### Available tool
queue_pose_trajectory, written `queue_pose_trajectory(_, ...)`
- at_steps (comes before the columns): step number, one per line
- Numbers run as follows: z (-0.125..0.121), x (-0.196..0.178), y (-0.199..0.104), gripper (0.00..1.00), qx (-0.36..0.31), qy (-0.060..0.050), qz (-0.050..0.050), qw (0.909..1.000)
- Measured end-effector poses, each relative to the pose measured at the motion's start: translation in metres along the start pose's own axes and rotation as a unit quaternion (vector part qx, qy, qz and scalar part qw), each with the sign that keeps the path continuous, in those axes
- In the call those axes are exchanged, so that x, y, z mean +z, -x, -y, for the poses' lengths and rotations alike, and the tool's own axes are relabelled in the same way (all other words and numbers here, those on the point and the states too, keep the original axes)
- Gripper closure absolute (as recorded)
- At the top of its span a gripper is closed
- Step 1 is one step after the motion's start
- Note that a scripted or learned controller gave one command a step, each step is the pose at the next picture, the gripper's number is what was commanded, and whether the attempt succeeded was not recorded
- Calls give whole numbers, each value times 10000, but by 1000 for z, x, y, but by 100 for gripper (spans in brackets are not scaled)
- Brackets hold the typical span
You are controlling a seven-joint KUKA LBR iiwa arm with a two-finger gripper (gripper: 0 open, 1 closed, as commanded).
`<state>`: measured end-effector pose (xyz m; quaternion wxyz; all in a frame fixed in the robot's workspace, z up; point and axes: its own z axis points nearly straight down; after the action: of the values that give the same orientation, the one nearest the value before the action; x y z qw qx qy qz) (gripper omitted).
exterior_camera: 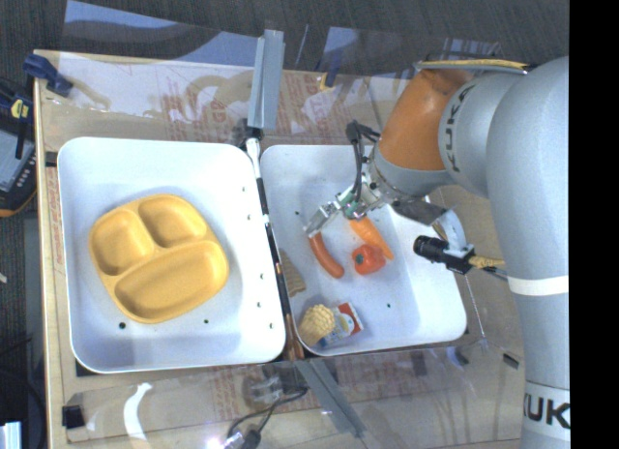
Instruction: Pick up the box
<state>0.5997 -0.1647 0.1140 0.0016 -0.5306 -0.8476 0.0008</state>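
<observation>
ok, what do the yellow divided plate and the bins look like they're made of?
Yellow three-compartment plate: likely moulded plastic, smooth with a soft sheen, rounded edges and one uniform colour. Shallow white bins: probably thin formed plastic, matte, with rounded corners and raised rims. Neither can be confirmed from looks alone.

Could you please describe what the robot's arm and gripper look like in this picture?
The arm is a thick, rounded grey body with a glossy orange band above the wrist and dark lettering near the lower right edge of its casing. Thin dark cables run beside the wrist. The gripper is small and metallic, with slim silver fingers, and a black cylindrical part juts out alongside.
</observation>
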Motion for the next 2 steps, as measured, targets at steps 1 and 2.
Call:
queue_pose_trajectory(1,57,-57,-68,0,128,7,2,9999)
queue_pose_trajectory(2,114,-21,-50,0,782,-2,-6,9969)
